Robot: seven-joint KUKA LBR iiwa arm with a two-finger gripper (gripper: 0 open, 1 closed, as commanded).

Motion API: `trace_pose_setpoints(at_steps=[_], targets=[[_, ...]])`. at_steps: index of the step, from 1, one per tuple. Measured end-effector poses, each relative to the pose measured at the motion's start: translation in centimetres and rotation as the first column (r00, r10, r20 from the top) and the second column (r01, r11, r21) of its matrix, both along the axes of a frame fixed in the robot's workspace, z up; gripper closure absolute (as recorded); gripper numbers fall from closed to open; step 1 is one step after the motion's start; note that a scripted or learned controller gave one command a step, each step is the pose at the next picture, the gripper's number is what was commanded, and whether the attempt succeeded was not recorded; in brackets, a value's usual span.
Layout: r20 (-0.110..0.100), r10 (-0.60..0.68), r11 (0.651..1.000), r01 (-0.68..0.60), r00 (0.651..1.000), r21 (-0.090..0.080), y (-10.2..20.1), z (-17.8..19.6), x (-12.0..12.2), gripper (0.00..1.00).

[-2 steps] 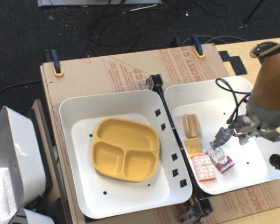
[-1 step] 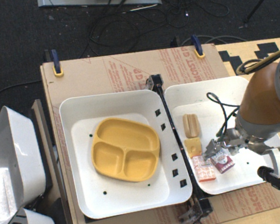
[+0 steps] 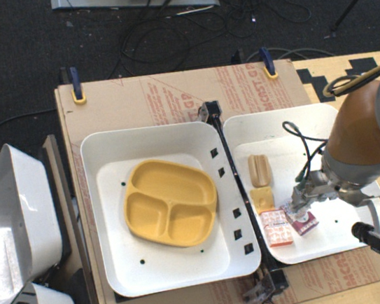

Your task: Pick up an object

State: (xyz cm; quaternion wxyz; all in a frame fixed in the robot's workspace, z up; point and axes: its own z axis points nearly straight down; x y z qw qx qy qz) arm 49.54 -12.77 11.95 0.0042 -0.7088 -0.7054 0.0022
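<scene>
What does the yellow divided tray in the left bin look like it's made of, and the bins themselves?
The yellow tray looks like moulded plastic with a matte finish: even colour, rounded compartment edges. The left bin and right bin look like smooth white plastic, probably slightly glossy.

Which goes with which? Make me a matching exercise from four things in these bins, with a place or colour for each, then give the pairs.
Things:
1. divided tray
2. brown block
3. red and white packet
4. gripper

Descriptions:
A. near the front of the right bin
B. yellow, in the left bin
C. low over the purple packet
D. farther back in the right bin, by the divider

Pairs: 1-B, 2-D, 3-A, 4-C
</scene>
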Motion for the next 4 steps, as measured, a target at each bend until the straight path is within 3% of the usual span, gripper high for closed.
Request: trace_pose_setpoints(at_steps=[2, 3, 4], targets=[[0.011, 0.009, 1.000, -0.009, 1.000, -0.004, 0.1, 10.2, -0.7, 1.00], [0.008, 0.010, 1.000, -0.010, 1.000, -0.004, 0.1, 12.9, -0.5, 1.00], [0.006, 0.014, 1.000, -0.014, 1.000, -0.002, 5.4, 11.8, 2.5, 1.00]])
